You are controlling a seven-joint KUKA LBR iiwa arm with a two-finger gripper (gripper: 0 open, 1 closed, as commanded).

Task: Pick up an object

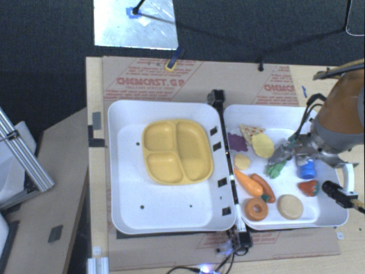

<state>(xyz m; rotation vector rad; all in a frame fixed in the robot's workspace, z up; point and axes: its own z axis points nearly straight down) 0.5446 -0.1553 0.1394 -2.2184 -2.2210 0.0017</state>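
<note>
Landmark: the right bin, a shallow white tray on the tabletop; every place below is given against it.
Doughnut: orange ring at the bin's near edge, towards its left corner.
Biscuit: pale round piece at the near edge, just right of the doughnut.
Carrot: orange, lying slantwise in the bin's left half, just behind the doughnut, touching a red-orange sausage beside it.
Strawberry: red, in the bin's right half, behind the biscuit.
Blue piece: just behind the strawberry.
Claw: over the bin's middle, right at a green leafy piece; whether it is spread or closed cannot be told.
Lemon: yellow, behind the green piece.
Purple piece: by the bin's left wall.
Pizza wedge: at the bin's far side.
Yellow plate: sectioned, in the left bin, which touches the right bin's left wall.
</note>
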